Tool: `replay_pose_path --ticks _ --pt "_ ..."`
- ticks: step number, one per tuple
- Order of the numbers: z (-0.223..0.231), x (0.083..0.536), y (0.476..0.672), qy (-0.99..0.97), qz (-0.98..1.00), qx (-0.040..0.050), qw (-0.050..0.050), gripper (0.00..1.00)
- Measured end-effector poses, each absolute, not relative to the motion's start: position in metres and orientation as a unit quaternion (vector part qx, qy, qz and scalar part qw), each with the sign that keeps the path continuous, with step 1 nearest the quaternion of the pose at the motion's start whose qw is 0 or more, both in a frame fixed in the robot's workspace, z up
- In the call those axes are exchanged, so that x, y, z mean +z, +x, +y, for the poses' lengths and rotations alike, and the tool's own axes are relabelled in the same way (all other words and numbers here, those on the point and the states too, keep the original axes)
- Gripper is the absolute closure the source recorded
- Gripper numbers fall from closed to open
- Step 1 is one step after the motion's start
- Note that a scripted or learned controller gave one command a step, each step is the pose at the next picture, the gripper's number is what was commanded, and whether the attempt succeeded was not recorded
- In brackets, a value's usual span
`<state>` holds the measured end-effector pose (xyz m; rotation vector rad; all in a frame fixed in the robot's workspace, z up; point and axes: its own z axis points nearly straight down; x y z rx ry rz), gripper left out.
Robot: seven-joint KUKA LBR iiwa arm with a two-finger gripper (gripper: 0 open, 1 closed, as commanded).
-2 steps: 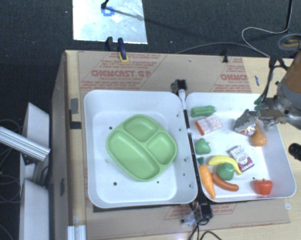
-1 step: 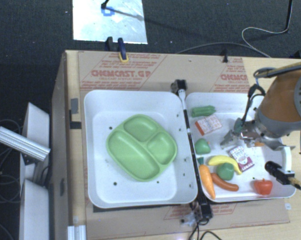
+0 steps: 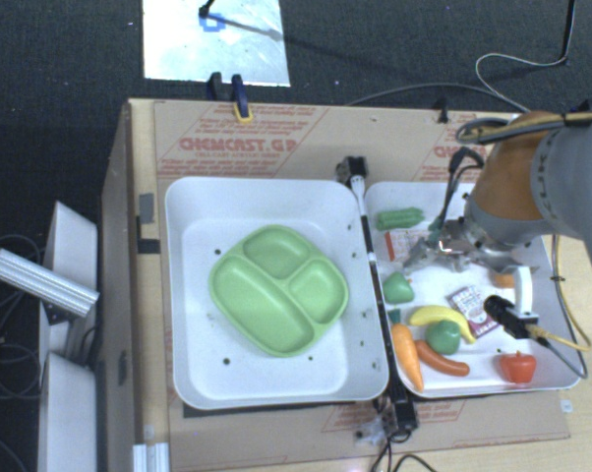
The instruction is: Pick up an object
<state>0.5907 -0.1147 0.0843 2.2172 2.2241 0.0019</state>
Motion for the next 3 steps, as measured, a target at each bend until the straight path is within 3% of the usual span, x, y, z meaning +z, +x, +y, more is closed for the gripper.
replay_pose_path --ticks 1,2,3 --pt "-0.099 0.085 0.619 0.706 0.709 0.0009 0.001 0.00" --pt "-0.101 0.084 0.661 0.707 0.708 -0.0031 -0.003 0.00" --pt "-0.115 0.082 0.665 0.708 0.706 -0.0057 -0.008 0.00"
